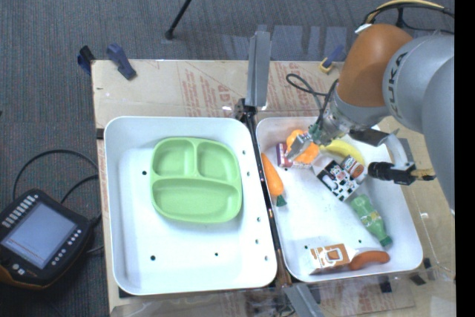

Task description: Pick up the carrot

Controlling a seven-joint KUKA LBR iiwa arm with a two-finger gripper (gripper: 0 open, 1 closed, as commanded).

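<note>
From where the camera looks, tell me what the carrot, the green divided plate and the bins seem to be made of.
Carrot: probably plastic toy food, smooth uniform orange with a green tip.
Green divided plate: likely moulded plastic, matte pale green with rounded compartment ridges.
Left bin and right bin: apparently rigid white plastic, slightly glossy, with rounded corners.

You'll find the carrot (272, 177) in the right bin (413, 230), tight against that bin's left wall, about halfway along the wall's length. It's a short, tapered orange piece with a small green tuft at its nearer end, around the point where it meets the bin floor. It lies flat, its long axis running nearly parallel to the wall, tilted slightly so the far end leans toward the wall. Its whole upper surface is in plain sight.
</note>
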